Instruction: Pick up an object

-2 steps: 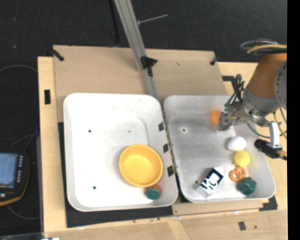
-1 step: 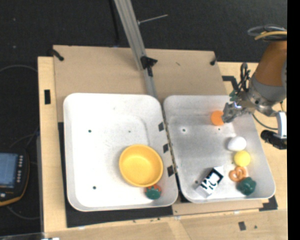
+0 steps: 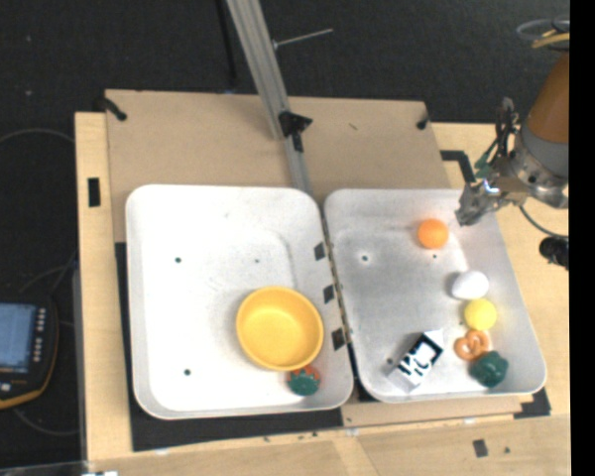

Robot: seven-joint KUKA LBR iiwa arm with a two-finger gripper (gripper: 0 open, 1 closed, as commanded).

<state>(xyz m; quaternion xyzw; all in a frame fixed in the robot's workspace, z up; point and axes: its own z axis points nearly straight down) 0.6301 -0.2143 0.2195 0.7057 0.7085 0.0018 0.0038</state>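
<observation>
Nearest the camera in the right bin (image 3: 377, 216) lie a black-and-white box (image 3: 416, 360) and a green toy (image 3: 491, 369). The orange ball (image 3: 432, 233) sits farther back, just left of my claw (image 3: 471, 209); whether the claw is wide or narrow I cannot tell. Beyond lie the pale surface (image 3: 357, 137) and dark floor (image 3: 79, 38).

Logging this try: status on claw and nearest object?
Claw at right bin's upper right rim, nothing seen in it. Orange ball just beside it. No obstruction between.
</observation>
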